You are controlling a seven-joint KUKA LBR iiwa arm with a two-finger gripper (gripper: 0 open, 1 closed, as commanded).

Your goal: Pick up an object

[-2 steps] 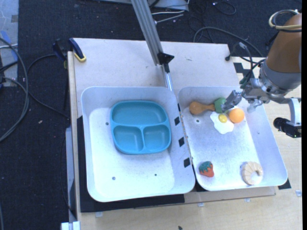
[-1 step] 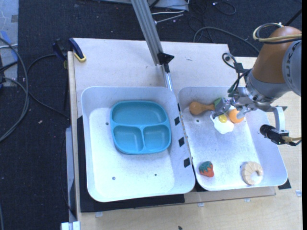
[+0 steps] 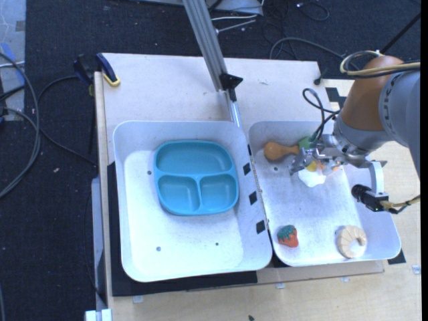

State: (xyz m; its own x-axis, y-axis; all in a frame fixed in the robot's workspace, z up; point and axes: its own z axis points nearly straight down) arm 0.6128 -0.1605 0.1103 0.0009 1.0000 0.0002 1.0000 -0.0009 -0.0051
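At the near edge of the right bin (image 3: pixel 374 243) lie two small things. One is a toy strawberry (image 3: pixel 287 235), red with a green top, near the bin's left wall. The other is a pale beige ring, like a small bagel or doughnut (image 3: pixel 351 241), near the bin's front right corner. The two are well apart from each other.

In the left bin (image 3: pixel 134 199) there is a blue divided plate (image 3: pixel 196 177) with three compartments, one long at the far side and two smaller at the near side. It rests toward the far half of that bin.

Farther back in the right bin the grey arm (image 3: pixel 381 112) comes in from the right, and the hand (image 3: pixel 314 160) hangs low over the bin floor. Directly under it is a small white object with a bit of yellow or orange on it (image 3: pixel 311 176); its exact shape is hard to tell. It is touching or just beside the hand, but I cannot tell whether the hand is wide, narrow, or holding it. Just to the left of the hand lies a brown wooden piece with a round head and a thin handle (image 3: pixel 277 151); something small and green (image 3: pixel 305 142) shows near the handle's end.

Both bins stand on the pale counter (image 3: pixel 174 85). Beyond them a grey metal bar (image 3: pixel 207 35) rises at a slant from the counter.
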